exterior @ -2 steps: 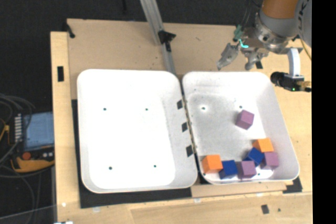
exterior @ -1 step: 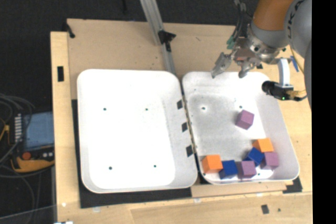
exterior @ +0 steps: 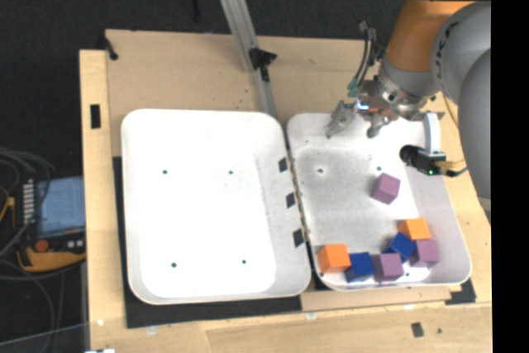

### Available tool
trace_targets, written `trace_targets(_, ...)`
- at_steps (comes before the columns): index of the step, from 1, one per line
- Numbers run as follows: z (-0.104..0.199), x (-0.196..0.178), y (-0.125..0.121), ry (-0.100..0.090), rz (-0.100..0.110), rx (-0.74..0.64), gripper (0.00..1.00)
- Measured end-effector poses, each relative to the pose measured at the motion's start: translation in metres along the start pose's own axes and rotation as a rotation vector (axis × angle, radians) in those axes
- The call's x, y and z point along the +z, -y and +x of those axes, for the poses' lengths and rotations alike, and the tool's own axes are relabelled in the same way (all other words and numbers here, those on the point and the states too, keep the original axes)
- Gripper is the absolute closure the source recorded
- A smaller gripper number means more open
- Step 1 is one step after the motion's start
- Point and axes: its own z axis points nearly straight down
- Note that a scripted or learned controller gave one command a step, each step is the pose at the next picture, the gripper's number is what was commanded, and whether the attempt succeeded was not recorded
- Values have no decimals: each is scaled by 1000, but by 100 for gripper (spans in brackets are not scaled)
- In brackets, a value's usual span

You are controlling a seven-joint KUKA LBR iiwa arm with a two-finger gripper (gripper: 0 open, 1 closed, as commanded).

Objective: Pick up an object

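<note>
Camera view shows you the gripper [exterior: 357, 121] spread wide and holding nothing above the right bin [exterior: 331, 202], likely poised to descend; the nearest purple cube [exterior: 385, 188] lies apart, below it.

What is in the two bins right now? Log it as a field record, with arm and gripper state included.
arm: grey KUKA arm with orange band, over the right bin's far edge
gripper: two-finger gripper, fingers spread, nothing between them
right bin: shallow white bin holding seven small cubes
lone cube: purple cube, mid-bin, apart from the rest
near-edge cluster: orange cube, blue cube, purple cube, blue cube, orange cube, purple cube
left bin: shallow white bin
</note>
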Motion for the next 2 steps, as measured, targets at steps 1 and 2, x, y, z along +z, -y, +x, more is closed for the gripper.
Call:
trace_targets(1, -3, 43, 6, 0, -2, 1, 0)
trace_targets(2, -4, 29, 4, -1, -9, 3, 100)
